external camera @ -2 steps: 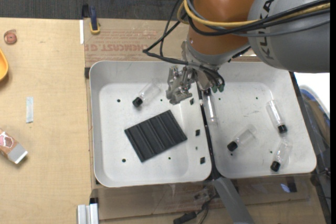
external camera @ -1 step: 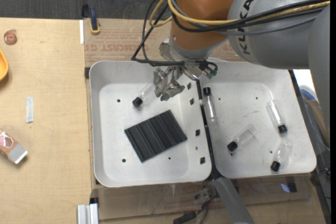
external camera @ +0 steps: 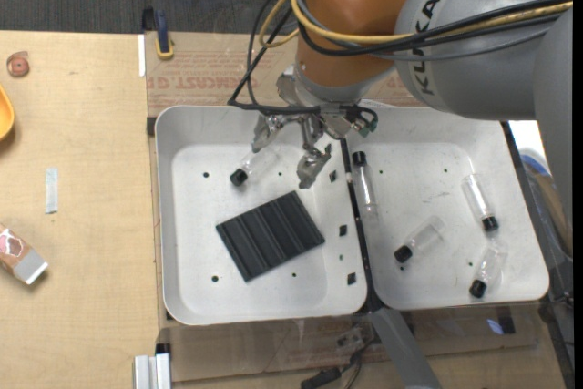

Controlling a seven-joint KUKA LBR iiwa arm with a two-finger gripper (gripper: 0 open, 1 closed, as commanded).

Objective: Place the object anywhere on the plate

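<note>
Gripper [external camera: 290,150] is being held spread, nothing btwn fingers — hovering near left bin's [external camera: 173,223] back edge; vial [external camera: 244,170] lying just beside, plate [external camera: 271,235] centre.

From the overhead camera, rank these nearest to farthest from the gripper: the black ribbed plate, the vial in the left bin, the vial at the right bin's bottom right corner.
From the gripper:
1. Left-bin vial, just to its left.
2. Black ribbed plate, below it in the left bin.
3. Bottom-right vial, far across the right bin.

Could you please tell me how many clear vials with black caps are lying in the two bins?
5: one vial in the left bin; a second along the divider; three in the right bin. The arm may hide more.
</note>
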